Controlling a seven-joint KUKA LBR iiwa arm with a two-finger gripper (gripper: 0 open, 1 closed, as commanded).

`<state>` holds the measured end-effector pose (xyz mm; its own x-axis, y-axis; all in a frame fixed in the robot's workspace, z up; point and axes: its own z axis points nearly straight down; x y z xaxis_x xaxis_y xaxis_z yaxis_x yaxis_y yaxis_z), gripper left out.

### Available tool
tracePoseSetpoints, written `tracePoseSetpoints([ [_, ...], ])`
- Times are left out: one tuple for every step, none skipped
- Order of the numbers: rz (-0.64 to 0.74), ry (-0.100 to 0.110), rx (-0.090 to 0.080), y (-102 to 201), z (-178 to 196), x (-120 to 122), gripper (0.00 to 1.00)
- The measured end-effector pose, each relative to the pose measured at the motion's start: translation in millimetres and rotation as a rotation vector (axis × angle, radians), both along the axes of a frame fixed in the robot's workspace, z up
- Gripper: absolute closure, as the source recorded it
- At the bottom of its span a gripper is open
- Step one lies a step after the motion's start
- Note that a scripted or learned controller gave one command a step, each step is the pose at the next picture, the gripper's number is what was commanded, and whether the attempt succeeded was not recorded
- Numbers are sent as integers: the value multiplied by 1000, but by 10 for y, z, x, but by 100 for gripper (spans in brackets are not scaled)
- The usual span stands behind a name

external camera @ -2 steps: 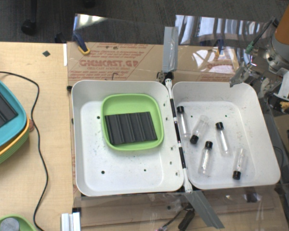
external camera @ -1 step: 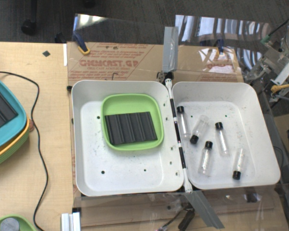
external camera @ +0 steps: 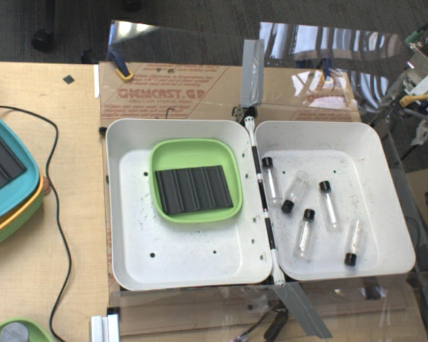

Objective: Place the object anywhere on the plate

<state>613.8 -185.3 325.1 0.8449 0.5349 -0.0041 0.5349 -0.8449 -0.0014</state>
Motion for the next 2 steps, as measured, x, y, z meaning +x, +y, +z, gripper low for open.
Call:
tracePoseSetpoints([
  [-266,1,-1,-364,469,195,0],
  [-355,1,-1,-361,991,358,0],
])
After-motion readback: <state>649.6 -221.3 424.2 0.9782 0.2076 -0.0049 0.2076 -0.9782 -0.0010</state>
